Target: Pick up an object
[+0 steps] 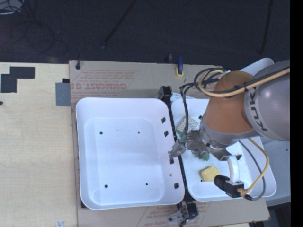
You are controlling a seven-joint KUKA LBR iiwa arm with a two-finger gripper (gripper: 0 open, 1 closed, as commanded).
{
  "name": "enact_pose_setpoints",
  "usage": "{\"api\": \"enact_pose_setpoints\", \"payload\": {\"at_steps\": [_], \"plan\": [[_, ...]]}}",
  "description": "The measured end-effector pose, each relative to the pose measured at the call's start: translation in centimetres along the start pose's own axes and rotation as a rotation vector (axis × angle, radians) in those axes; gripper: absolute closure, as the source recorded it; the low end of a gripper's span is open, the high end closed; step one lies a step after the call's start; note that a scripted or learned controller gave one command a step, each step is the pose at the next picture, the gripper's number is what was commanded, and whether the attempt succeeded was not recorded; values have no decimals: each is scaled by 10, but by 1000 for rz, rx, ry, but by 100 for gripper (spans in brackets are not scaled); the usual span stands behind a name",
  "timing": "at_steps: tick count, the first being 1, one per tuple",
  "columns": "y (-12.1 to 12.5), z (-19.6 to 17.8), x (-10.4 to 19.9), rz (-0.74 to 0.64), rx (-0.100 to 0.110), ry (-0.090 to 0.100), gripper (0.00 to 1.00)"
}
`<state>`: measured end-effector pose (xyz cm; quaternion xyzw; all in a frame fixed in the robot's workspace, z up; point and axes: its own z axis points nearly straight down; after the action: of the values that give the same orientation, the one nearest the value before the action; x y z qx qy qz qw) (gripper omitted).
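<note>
the arm is down in the right bin (265, 193), so the step in hand looks like the reach for a grasp, not yet a lift. the claw (185, 145) sits low by the divider between the two bins, under the orange wrist band (227, 108), and it is too small and shadowed to tell whether it is spread, pressed together or pinching anything.

candidates for the pick: a pale patterned item (188, 124) lies just above the claw, against the divider side of the bin; a small green piece (204, 155) lies just to its right, close under the wrist; a yellow object (209, 173) lies below and to the right of the claw, near but apart from it. which one the claw is aimed at cannot be told.

the next move, by my judgement, calls for closing squarely on one item and rising straight, keeping off the bin wall.

in the way: the divider edge and its black clips (165, 132) hard by the claw, and the yellow and black cables (255, 183) trailing over the bin floor below it. the left bin (85, 126) lies across the divider, on the counter (33, 150).
</note>
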<state>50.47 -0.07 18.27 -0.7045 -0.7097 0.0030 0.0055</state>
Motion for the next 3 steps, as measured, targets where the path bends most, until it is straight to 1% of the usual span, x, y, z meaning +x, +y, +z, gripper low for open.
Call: {"api": "enact_pose_setpoints", "payload": {"at_steps": [1, 2, 3], "plan": [[-21, -15, -39, 10, -7, -4, 0], [-6, -219, -104, 12, -29, -9, 0], [-7, -219, -101, 8, -9, -4, 100]]}}
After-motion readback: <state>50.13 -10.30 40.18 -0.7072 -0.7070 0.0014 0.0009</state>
